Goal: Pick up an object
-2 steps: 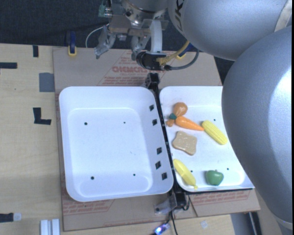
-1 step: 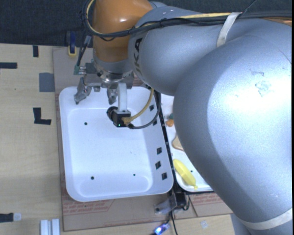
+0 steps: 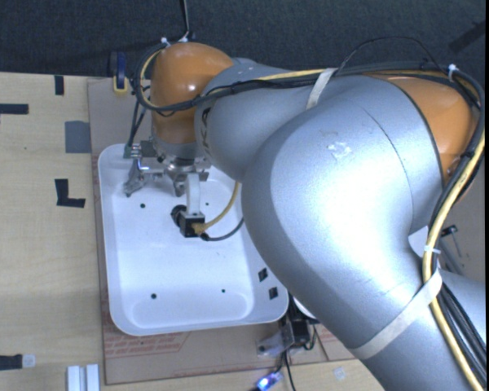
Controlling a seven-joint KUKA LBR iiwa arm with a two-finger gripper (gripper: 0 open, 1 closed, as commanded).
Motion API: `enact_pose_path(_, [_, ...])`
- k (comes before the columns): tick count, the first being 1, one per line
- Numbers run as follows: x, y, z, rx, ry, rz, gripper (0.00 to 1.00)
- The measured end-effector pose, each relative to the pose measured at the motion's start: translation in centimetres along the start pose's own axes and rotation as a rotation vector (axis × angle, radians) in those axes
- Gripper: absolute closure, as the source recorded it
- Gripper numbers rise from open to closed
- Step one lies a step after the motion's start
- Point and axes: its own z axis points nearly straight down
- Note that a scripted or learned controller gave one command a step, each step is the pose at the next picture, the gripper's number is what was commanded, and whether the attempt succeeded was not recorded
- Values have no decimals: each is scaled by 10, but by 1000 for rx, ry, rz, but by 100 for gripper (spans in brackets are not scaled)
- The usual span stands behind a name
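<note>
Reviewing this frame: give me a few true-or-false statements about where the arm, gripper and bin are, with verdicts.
1. The gripper hangs over the upper end of the white bin. True.
2. The arm reaches in from the view's left. False: it comes in from the right.
3. The bin is blue. False: it is white.
4. An orange band sits just above the gripper. True.
</note>
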Motion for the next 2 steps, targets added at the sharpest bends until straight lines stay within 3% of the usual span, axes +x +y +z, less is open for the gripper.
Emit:
enact_pose_path(1, [3, 2, -20, -9, 5, -4, 100])
enact_pose_path(2, [4, 1, -30, -7, 5, -5, 100])
